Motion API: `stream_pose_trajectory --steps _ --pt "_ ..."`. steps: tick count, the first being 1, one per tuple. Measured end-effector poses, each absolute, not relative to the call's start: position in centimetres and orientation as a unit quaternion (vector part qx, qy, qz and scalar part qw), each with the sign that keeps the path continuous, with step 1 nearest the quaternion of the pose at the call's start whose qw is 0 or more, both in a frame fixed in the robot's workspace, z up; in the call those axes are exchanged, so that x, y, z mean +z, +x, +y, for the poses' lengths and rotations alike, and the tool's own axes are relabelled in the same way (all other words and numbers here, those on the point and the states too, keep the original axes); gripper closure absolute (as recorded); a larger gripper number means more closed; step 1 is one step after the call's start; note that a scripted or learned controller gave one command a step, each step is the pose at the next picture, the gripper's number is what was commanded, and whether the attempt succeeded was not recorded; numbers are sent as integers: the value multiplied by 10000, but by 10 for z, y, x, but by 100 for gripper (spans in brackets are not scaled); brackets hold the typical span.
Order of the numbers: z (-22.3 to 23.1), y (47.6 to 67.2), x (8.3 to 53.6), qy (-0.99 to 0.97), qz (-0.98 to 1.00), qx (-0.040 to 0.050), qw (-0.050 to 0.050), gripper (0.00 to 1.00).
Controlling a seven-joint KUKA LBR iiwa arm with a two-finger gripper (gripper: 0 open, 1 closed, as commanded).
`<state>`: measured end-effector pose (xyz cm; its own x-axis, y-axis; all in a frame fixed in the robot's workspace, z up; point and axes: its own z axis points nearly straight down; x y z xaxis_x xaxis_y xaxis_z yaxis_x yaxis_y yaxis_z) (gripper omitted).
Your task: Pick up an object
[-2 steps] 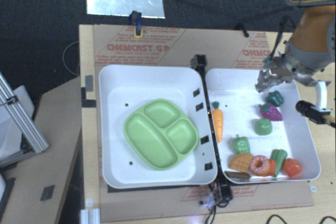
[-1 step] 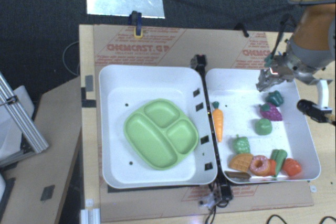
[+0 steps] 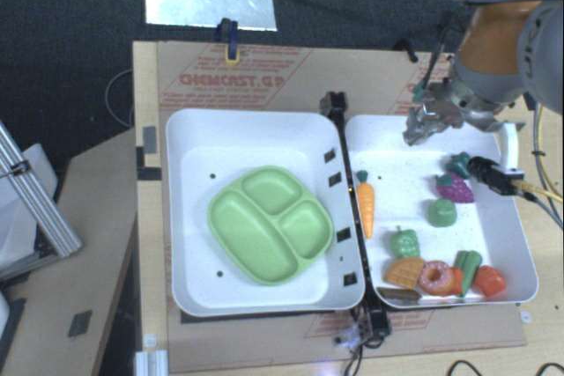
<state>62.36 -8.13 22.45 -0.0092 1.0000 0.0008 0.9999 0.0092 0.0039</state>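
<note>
Left bin (image 3: 189, 216): holds a green three-compartment plate (image 3: 269, 224), lying flat near its middle.
Right bin (image 3: 388, 145): toy food gathered along its near and right sides.
Arm (image 3: 502, 22): reaches in from the right, over the far end of the right bin.
Gripper (image 3: 419, 129): hangs above bare bin floor at the far end; nothing shows between its tips; whether they are spread or pressed together cannot be told.
Carrot (image 3: 365, 205): lies along the divider side.
Grapes (image 3: 456, 188): purple, near the right wall.
Green cup (image 3: 441, 211): just below the grapes.
Doughnut (image 3: 434, 276): near edge, beside a waffle (image 3: 405, 272).
Tomato (image 3: 490, 281): near right corner.
</note>
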Motion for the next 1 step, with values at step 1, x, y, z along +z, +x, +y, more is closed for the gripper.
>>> stream_pose_trajectory --steps 1 --pt "-21 635 226 7035 7107 19 9 100"
